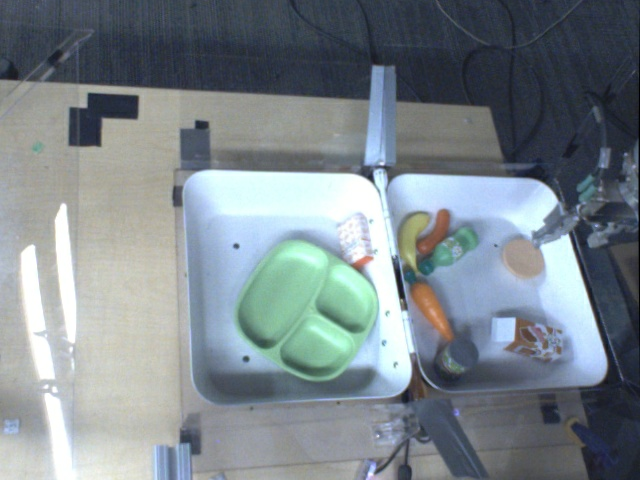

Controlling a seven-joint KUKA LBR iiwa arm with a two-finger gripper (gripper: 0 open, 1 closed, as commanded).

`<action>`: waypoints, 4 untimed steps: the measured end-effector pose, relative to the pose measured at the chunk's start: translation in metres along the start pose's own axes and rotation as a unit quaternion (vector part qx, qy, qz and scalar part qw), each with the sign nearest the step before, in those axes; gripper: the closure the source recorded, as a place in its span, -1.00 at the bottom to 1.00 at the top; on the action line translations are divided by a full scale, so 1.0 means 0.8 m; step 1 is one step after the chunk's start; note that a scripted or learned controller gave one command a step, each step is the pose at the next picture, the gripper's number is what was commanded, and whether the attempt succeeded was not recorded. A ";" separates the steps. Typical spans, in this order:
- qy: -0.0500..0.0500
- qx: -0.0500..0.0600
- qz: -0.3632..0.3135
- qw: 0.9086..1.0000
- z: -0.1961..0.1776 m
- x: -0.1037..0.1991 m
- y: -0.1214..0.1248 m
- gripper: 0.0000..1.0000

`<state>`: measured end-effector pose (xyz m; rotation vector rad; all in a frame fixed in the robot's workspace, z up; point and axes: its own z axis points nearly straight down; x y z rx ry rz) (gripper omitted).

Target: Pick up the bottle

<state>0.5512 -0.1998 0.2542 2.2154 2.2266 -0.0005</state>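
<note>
Two bins (200, 298): green plate (308, 310) left, bottle (448, 249) among toys right; pincer (598, 208) state unclear.

No text, brand or number is readable here. The small carton (534, 339), at about 4 o'clock in the right bin (590, 358), has an orange and white print, but it is too blurred to read. The bottle (354, 238), at about 2 o'clock in the left bin (205, 368), has a patterned label, also too small to read.
</note>
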 end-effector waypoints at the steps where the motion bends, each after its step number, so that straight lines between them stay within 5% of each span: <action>1: 0.000 0.000 -0.046 0.999 0.131 0.104 0.037 -1.00; 2: 0.000 -0.001 -0.099 0.995 0.201 0.123 0.084 -1.00; 3: 0.000 -0.002 -0.099 0.995 0.188 0.125 0.085 1.00; 4: 0.000 -0.002 -0.093 0.996 0.086 0.178 0.143 1.00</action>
